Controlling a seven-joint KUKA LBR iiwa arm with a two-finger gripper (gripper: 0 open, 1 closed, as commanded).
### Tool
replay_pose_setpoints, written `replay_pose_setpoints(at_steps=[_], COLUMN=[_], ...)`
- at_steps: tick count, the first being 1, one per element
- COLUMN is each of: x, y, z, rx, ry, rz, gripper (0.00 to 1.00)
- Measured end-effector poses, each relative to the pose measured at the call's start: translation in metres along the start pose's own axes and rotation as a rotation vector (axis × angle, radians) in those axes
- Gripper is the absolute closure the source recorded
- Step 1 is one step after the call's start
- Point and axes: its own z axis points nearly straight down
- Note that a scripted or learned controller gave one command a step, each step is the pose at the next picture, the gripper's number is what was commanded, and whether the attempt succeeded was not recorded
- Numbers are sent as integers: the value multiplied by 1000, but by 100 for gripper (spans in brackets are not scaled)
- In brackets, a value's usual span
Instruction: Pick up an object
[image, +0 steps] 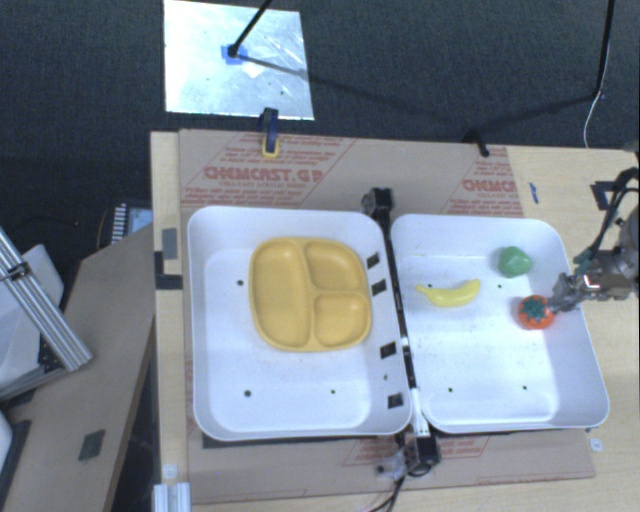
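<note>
The right bin (500, 400) holds three small items. A yellow banana (449, 293) lies near its left side, a green rounded object (515, 262) sits at the back right, and an orange-red fruit with a green top (535, 312) rests by the right wall. My gripper (572, 291) reaches in over the right rim, its tip just right of the orange-red fruit and close to it. Nothing is visibly lifted off the bin floor.
The left bin (225, 400) holds a yellow divided plate (308, 294). A black hinge strip (395, 310) runs between the two bins. Cardboard (340, 170) lies under both bins, with a yellow clamp (270, 135) at its back edge.
</note>
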Motion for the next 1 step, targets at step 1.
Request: replay_pose_setpoints(at_steps=[1], x=[50], y=[23], z=[-5], rx=[-1], ry=[2], rz=[-6], gripper=[100])
